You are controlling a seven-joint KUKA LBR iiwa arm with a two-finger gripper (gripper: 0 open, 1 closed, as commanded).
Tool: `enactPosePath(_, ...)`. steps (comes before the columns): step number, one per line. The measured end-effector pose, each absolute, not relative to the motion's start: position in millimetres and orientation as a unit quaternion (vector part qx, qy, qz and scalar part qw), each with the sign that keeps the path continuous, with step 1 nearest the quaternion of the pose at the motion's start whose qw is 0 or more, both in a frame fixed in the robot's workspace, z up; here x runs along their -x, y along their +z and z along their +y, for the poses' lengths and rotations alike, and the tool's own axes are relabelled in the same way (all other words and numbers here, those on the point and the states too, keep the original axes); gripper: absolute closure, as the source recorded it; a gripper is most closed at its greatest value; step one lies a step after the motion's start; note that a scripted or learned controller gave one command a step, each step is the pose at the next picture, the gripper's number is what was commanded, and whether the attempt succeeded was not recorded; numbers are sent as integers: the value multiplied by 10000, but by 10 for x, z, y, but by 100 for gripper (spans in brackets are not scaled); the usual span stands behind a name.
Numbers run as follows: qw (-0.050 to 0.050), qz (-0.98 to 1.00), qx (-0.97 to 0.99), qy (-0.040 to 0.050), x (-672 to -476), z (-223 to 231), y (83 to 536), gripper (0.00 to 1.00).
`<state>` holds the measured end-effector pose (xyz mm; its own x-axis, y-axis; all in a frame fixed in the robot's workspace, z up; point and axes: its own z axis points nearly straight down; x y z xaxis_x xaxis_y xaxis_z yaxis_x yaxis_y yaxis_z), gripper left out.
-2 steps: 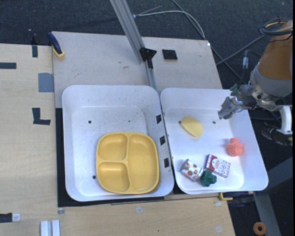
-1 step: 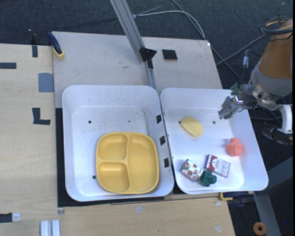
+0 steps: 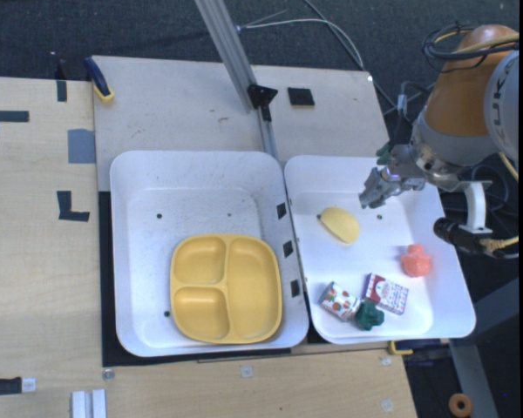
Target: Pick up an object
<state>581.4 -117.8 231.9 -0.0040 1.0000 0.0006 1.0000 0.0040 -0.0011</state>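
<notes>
The right bin [image 3: 418, 233] holds a pale yellow lemon-shaped object [image 3: 339, 225], a pink-orange lump [image 3: 416, 261], a red and white carton [image 3: 386, 293], a small patterned box [image 3: 337, 300] and a dark green piece [image 3: 369, 317]. My gripper [image 3: 375, 194] hangs over the bin's upper middle, just right of and above the yellow object, apart from it. Nothing shows between its dark fingers [image 3: 369, 198].
The left bin [image 3: 139, 198] carries a yellow divided plate [image 3: 226, 287] in its lower half. A metal pole [image 3: 231, 42] slants down to the bins' shared upper edge. The grey and orange arm [image 3: 471, 94] fills the upper right. Cables lie on the dark floor behind.
</notes>
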Motion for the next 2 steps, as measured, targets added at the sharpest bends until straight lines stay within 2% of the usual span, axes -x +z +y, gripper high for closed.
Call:
enactPosePath(1,15,-7089,7053,8,-5636,-683,2298,100)
enactPosePath(2,10,-7083,7059,11,-5578,-115,2187,100)
